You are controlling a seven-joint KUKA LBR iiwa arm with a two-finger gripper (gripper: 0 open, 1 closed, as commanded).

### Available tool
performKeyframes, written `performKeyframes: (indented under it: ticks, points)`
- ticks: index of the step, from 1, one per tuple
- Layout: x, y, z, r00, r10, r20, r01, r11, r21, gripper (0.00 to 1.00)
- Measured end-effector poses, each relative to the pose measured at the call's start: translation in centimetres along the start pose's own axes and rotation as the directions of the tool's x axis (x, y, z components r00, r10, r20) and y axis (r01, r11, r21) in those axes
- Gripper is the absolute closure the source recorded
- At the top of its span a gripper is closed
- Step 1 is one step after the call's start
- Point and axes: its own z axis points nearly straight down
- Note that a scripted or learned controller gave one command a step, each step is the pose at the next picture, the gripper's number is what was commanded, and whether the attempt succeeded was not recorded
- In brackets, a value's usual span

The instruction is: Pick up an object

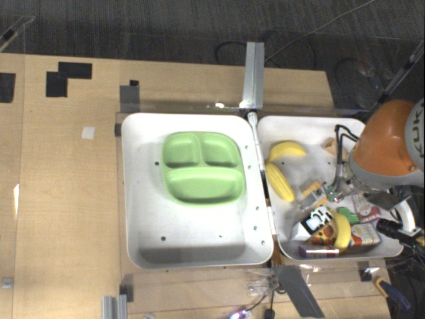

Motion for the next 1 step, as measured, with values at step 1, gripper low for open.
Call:
performKeyframes:
  ticks: [1]
  points:
    - [0.06, 0.34, -1.15, 1.0, -0.001, 0.002, 0.001, 1.0, -0.007, 1.0]
